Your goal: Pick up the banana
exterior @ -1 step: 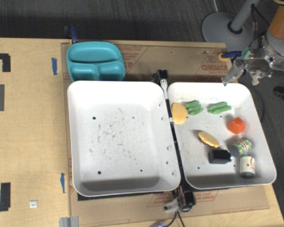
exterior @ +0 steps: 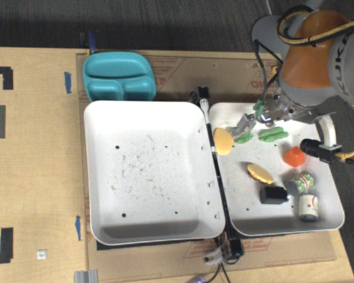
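Starting at the left, we see the bare cardboard-covered table, then a teal divided tray just behind the left bin, whose floor carries nothing we need. A black divider rail runs between it and the right bin, where all the work lies. A round yellow piece sits hard against that bin's left wall, and the banana, as we judge the flat yellow-brown piece to be, lies near the middle of the floor, tilted down toward the right, with a small black block just beside its lower end. Above it the claw hangs near the bin's back left corner, close to two green pieces, with nothing between its fingers that we can see; whether they are spread or closed we cannot tell. To do this well, we should bring the claw forward over the banana's middle, turn it to close across the narrow width, and descend straight. The room is best on the banana's left and upper sides; the black block crowds the lower right, and further right an orange ball, a green patterned ball and a small can fill the space toward the right wall.
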You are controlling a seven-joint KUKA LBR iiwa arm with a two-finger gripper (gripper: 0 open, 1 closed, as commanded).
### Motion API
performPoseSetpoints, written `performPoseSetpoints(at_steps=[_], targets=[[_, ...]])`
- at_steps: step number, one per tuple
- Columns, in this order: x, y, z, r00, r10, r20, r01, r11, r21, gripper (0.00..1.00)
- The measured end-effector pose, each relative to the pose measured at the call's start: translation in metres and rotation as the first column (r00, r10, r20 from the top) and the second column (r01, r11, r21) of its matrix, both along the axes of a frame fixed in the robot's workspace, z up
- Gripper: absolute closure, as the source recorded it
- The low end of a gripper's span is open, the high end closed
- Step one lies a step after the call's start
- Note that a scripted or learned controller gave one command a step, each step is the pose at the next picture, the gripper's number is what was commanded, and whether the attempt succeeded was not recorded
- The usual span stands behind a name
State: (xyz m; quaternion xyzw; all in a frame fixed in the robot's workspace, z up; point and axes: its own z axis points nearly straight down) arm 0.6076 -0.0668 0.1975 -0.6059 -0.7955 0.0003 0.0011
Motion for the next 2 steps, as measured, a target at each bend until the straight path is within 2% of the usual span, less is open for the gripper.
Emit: performPoseSetpoints(at_steps=[1,2], targets=[[-0.035,0.073,-0.013,0.950,0.312,0.001,-0.312,0.950,0.000,0.00],[-0.063,-0.014,0.042,0.869,0.495,0.006,-0.495,0.869,-0.004,0.00]])
